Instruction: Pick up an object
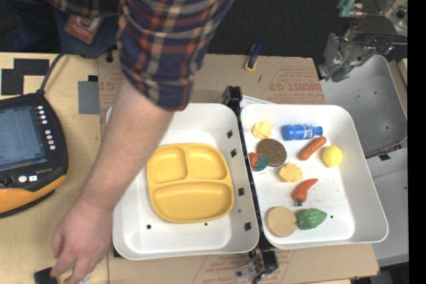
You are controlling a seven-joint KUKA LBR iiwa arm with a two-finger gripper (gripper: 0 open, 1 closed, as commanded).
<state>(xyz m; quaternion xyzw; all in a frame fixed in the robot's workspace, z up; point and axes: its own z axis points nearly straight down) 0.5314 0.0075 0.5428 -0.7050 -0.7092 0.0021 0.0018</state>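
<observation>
The right bin (359,143) holds several toy foods: a blue bottle (301,132), a red sausage (313,147), a yellow lemon (332,156), a brown round patty (271,151), a red chili pepper (304,190), a tan disc (281,221) and a green vegetable (311,217). A yellow divided plate (190,181) lies in the left bin (133,236). My gripper (335,67) hangs high at the upper right, beyond the right bin's far edge and well apart from every object.
A person's arm in a plaid sleeve (126,143) reaches across the left bin's left side, hand (80,246) near the bench's front. A teach pendant (26,143) lies at the far left. A cardboard sheet (279,80) lies under the bins.
</observation>
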